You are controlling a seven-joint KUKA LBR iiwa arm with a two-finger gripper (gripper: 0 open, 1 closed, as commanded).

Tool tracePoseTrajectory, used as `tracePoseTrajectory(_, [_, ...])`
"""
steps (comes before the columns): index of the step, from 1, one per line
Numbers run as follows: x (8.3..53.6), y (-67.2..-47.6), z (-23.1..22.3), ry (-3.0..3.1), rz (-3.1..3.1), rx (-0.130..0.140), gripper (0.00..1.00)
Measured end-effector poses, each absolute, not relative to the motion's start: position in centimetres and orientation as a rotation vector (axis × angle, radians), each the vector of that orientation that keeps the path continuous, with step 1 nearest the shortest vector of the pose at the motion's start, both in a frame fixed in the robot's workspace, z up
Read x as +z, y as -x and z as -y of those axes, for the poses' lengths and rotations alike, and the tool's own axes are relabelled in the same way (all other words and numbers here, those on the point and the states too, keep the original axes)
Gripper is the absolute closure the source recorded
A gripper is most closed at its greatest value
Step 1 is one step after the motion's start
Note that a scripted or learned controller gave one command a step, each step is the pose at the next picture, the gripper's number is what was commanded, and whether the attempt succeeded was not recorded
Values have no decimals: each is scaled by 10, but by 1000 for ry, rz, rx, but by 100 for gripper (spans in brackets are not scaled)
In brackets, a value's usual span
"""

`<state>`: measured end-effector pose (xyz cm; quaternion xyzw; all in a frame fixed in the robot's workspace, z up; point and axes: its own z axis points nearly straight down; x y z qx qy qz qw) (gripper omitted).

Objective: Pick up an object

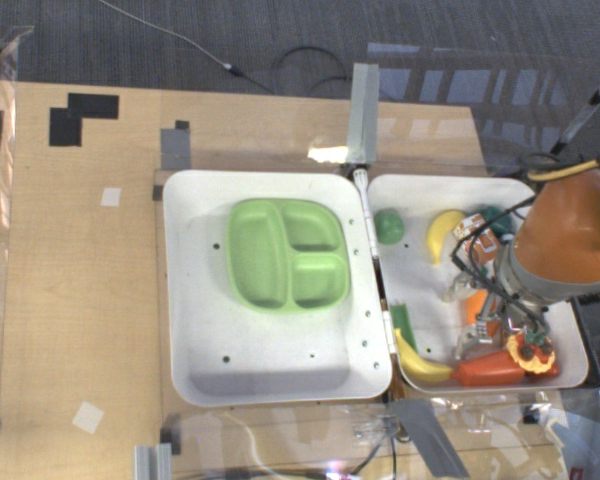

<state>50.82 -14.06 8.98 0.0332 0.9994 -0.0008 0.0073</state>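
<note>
The right bin [420, 278] holds a green ball [388, 226], a yellow banana [442, 234], a second banana [420, 364] at the front edge, a red pepper [490, 370], a small green stick [402, 320], a red and yellow toy [536, 354] and an orange piece [476, 304]. My gripper [483, 326] reaches down into the front right of this bin, just above the red pepper and beside the orange piece. The orange wrist band [572, 230] covers the bin's right side. I see no object lifted.
The left bin [195, 268] carries a green divided plate [286, 255]. A teal object [496, 215] and a brown item [477, 230] lie at the back of the right bin, partly under cables. A metal post [363, 113] stands behind the two bins.
</note>
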Motion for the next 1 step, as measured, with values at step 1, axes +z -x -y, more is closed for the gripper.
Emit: tracePoseTrajectory(1, [103,-513,140,-92,-3113,-6,100])
